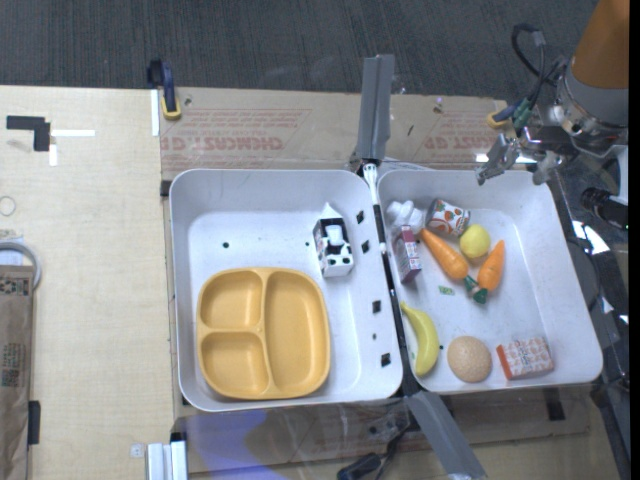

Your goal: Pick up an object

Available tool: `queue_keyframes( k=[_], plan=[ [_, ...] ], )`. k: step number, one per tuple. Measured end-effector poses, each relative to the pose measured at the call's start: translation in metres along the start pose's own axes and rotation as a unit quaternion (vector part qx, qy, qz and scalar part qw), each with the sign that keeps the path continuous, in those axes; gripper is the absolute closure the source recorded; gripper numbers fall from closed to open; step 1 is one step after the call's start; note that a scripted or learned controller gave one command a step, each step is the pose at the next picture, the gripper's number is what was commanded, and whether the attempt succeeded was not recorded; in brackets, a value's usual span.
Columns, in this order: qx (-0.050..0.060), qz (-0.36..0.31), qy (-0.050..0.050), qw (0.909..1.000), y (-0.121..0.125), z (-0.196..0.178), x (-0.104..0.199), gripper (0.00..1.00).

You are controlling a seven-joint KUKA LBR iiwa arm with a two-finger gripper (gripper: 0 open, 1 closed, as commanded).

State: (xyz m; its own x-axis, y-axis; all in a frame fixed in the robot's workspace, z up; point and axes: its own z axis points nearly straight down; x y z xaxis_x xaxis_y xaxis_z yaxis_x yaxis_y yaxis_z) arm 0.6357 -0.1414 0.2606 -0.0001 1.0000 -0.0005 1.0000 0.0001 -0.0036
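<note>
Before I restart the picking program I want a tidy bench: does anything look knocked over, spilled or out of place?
Nothing looks spilled or broken. The black-and-white patterned small carton lies alone beside the yellow three-compartment plastic plate in the left white bin, while the other food items crowd the right white bin; the yellow banana rests against its left wall.

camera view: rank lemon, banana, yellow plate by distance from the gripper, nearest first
From the gripper, above the right bin's far edge:
1. lemon, right bin, far half.
2. banana, right bin, by the divider, near side.
3. yellow plate, left bin, near side.
</note>
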Motion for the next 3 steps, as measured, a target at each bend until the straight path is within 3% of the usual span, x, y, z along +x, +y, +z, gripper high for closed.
queue_keyframes(
  k=[1,2,3],
  plan=[
    [0.000,0.007,0.000,1.0000,0.023,-0.019,0.107,0.00],
    [0.001,0.117,0.000,0.9931,-0.004,0.086,0.041,0.00],
    [0.000,0.126,0.000,0.9920,0.019,0.070,0.075,0.00]
  ],
)
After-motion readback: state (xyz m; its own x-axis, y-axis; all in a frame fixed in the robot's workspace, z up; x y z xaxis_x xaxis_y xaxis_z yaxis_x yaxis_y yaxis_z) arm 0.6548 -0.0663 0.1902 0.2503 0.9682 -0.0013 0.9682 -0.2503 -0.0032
